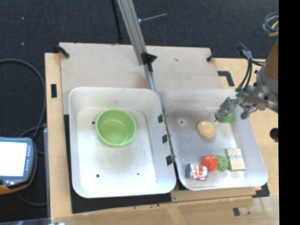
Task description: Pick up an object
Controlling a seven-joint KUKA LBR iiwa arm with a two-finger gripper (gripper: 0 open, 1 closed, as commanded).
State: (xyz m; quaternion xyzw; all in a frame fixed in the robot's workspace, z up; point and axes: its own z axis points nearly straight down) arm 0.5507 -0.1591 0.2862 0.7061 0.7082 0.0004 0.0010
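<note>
- Two shallow white plastic bins are seen on the tabletop (56, 205): left bin (79, 182) and right bin (255, 170), touching along the middle.
- A round light-green plastic bowl (116, 127) sits alone in the left bin.
- In the right bin: a pale beige egg-shaped object (206, 129) near the centre; along the front edge, a red-and-silver crumpled packet (197, 171), a red rounded tomato-like toy (210, 163), a small green leafy piece (222, 163) and a patterned pale box (236, 159), all clustered close.
- The pincer (228, 110) is placed over the back right part of the right bin, with the arm entering from the right.
- A small bright green object (228, 117) is seen right at the pincer tip, just beside and behind the beige egg shape.
- Pincer state: cannot be told; the tip is too small and blurred, and whether the green object is gripped or merely touched is not resolved.
- Judged step: closing on or lifting the green object.
- To be done well: the tip should be centred over the green piece, the closure confirmed before lifting, and the lift kept vertical so the bin wall and the egg shape are not clipped.
- Risk: a rounded small item may be squeezed out sideways.
</note>
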